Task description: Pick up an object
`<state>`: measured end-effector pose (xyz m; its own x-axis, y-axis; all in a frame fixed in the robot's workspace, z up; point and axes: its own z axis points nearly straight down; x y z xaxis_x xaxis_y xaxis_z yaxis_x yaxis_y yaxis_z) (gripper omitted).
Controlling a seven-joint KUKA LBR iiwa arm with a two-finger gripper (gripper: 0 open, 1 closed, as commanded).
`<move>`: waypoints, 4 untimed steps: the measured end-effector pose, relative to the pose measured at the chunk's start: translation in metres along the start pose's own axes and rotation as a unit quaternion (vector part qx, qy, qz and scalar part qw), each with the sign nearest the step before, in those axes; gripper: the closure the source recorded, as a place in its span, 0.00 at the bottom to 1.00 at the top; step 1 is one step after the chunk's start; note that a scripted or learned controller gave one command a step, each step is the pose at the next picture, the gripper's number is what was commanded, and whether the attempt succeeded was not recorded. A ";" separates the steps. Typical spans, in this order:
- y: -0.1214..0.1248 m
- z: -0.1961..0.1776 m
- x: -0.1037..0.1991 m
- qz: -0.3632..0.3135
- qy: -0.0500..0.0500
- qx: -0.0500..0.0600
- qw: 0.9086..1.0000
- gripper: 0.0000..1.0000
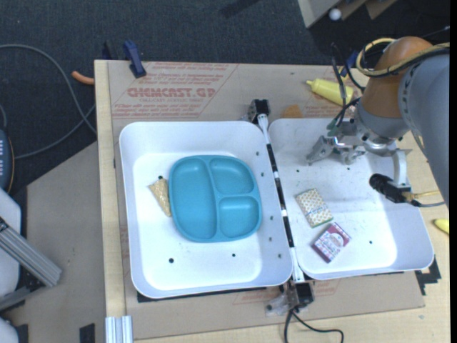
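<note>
The gripper (335,148) hangs low over the right bin (410,252), toward that bin's twelve o'clock edge; its metal fingers (317,152) look splayed apart with nothing between them, so it holds nothing. The likely targets lie apart from it, toward six o'clock: a small patterned packet (313,206) near the bin's middle, and a red-and-white packet (330,242) just beyond it at about five o'clock from the first. In the left bin (136,213) a blue divided plate (214,196) sits centred, with a tan wafer-like piece (161,194) tucked against its nine o'clock edge.

The main risk, as I judge it, is closing on bare bin floor, since the gripper stands well short of either packet; both packets lie flat, so the fingers could skid over the top or push one toward the bin wall rather than pinch it; the two are near enough that reaching for one may nudge the other; a shallow descent would miss outright.
</note>
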<state>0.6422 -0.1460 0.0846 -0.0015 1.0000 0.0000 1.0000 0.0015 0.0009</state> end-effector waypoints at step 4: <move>0.024 0.000 -0.049 0.001 -0.001 0.000 1.000 0.00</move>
<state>0.6666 -0.1949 0.0851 -0.0001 1.0000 -0.0021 1.0000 0.0001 0.0018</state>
